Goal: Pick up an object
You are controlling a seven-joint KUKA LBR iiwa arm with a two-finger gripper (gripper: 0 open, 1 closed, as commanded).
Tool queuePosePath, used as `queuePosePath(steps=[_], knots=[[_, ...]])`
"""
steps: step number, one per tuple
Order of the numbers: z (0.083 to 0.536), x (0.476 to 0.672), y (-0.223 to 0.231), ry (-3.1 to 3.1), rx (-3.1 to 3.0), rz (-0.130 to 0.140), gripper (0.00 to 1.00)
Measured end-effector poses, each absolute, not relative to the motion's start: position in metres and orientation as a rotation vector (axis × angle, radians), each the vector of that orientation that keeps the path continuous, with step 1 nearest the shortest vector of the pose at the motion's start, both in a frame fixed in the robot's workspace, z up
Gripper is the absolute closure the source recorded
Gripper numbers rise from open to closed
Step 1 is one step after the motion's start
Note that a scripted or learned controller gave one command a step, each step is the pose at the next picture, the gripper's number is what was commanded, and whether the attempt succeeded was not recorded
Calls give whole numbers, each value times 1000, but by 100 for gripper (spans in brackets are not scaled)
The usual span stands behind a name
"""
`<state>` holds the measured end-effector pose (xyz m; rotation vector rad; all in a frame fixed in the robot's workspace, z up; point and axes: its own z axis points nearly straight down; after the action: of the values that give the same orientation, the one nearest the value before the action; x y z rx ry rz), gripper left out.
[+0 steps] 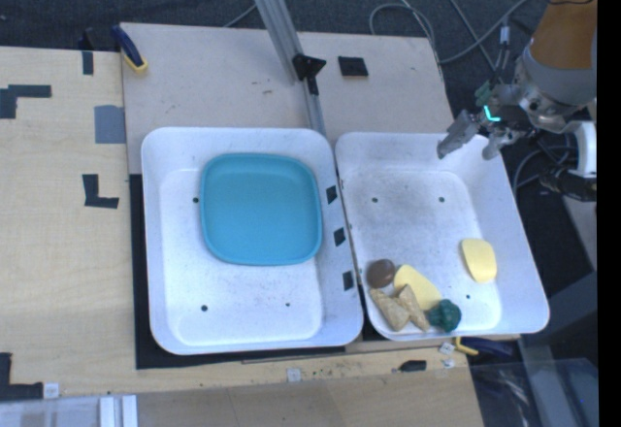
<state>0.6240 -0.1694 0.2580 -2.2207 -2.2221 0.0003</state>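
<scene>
My gripper (473,140) hangs over the far right rim of the right bin (417,192), open, with nothing between its fingers. The objects lie well away from it, at the bin's near end. A pale yellow oval piece (478,259) rests by the right wall. In the near corner cluster a brown round object (379,272), a yellow wedge (415,282), tan lumpy pieces (396,308) and a dark teal object (445,314).
The left bin (175,221) holds a blue square plate (260,208). A slanted metal pole (281,17) rises behind the bins, with cables trailing at the back right. A yellow and blue clamp (129,49) lies at the bench's far left.
</scene>
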Motion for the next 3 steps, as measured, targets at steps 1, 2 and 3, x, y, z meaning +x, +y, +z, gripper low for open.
queuePosePath(steps=[1,2,3], knots=[[258,624,-169,-2222,-2221,0,0],[198,618,-163,-2219,-2217,5,0],[135,616,-161,-2219,-2217,5,0]])
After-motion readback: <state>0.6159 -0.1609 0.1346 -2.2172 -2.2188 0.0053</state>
